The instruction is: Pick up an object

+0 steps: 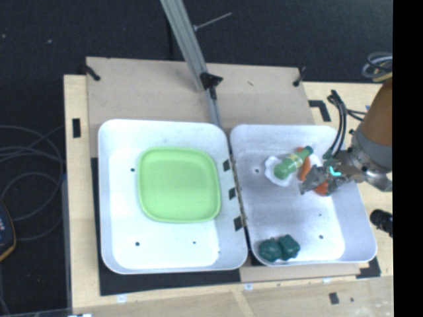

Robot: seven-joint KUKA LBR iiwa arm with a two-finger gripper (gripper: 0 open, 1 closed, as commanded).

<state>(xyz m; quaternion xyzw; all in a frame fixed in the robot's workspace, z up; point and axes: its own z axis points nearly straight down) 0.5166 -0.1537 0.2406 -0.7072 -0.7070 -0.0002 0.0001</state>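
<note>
So the pincer (pixel 322 179) is sitting low in the right bin (pixel 344 243), right of centre in the frame, and honestly I can't tell whether it's clenched or released because it's just a dark blur with a teal glint at this angle.

Going big to small on what's around: the table (pixel 264 91) carries both bins, and the left bin (pixel 119 243) has a light green square plate (pixel 179 184) lying flat in the middle, well apart from the action. Back in the right bin there's a dark green lumpy block (pixel 279 248) down at the bottom edge, then a green bottle with an orange cap (pixel 291 163) lying tilted on a small white thing (pixel 274 174), and a little orange-red piece (pixel 320 189) right at the pincer's tip.

What could go wrong, I reckon: those upper items are bunched together just beside each other, so a grab there might catch two at once, or nudge the bottle so it rolls off. The orange-red bit looks small and slippery, so it could pop out as the arm lifts. It's also near the bin's right wall, so a sloppy approach could scrape the rim.
</note>
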